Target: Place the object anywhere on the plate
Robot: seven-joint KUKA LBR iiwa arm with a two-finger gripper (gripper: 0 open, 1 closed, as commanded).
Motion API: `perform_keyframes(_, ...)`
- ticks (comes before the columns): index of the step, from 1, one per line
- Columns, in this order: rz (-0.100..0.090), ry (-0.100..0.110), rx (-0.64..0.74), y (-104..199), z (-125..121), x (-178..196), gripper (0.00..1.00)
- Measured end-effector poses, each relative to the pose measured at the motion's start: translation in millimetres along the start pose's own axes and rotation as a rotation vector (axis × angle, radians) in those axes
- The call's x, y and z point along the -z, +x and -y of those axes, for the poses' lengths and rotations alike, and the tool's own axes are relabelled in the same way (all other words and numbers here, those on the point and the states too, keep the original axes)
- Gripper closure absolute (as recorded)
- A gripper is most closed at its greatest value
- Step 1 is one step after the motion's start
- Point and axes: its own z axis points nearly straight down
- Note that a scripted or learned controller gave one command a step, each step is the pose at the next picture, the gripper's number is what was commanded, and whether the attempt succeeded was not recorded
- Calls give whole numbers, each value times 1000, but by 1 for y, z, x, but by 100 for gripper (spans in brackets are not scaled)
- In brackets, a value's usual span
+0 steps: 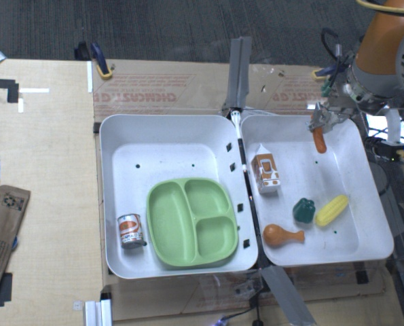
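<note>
Between the gripper (pixel 320 125) fingers hangs an orange carrot (pixel 319 141).

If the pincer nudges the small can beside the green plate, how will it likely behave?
The can stands upright in the left bin, so a low push would probably slide it, while a high one might tip it. Once on its rounded side it would likely roll. It almost touches the plate, which could stop it.
</note>
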Motion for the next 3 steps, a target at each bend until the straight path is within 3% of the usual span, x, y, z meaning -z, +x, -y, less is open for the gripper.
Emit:
perform_keyframes(1, 0, -2, 96, -45, 4, -9, 100)
perform_keyframes(2, 0, -3, 30, -55, 0, 14, 100)
perform_keyframes(3, -2, 2, -8, 11, 23, -63, 100)
